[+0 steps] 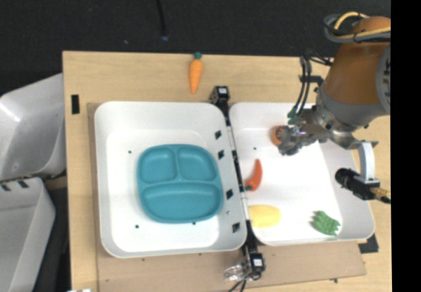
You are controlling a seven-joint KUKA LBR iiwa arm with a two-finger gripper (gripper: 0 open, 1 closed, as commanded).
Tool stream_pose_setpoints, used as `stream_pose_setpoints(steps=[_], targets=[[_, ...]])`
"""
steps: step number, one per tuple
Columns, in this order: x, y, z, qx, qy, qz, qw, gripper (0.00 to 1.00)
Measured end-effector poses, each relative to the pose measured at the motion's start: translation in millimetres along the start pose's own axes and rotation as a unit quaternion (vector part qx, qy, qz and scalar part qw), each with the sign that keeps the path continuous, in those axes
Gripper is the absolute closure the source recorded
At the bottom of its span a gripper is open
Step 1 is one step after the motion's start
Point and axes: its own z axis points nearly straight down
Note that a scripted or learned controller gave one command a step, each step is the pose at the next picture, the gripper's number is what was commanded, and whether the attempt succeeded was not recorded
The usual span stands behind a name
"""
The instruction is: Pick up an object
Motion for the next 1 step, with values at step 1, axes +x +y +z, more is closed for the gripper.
stream_pose_setpoints(steps=[1], targets=[[51.3,-18.8,-1.6,0.000,0.000,0.000,1.0000,1.00]])
